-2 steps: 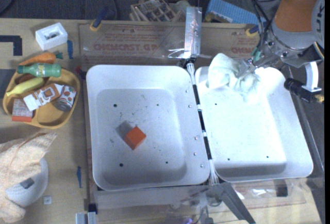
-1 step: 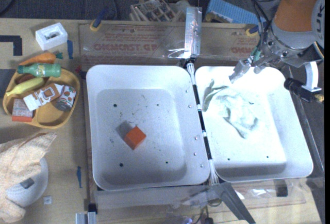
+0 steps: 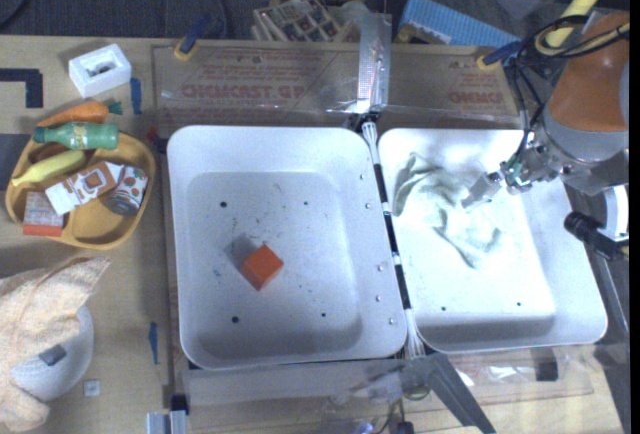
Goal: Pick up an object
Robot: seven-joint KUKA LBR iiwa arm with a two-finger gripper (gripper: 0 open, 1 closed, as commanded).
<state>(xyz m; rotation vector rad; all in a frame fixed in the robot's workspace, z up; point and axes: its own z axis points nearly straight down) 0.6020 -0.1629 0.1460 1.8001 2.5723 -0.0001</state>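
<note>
An orange block point(image 3: 263, 266) lies in the left white bin point(image 3: 200, 172), a little left of its middle. A crumpled pale green-white cloth point(image 3: 437, 205) is spread over the upper middle of the right bin point(image 3: 560, 312). The grey arm with its orange band point(image 3: 592, 94) comes in from the right. My gripper point(image 3: 483, 192) is low over the right bin, at the cloth's right edge and seemingly touching it. Whether any cloth is held cannot be made out.
A yellow bowl point(image 3: 112, 228) of toy food sits left of the bins, with a small white box point(image 3: 100, 69) behind it and a beige cloth point(image 3: 45, 307) in front. Clear plastic panels point(image 3: 260, 82) stand along the bins' back edge.
</note>
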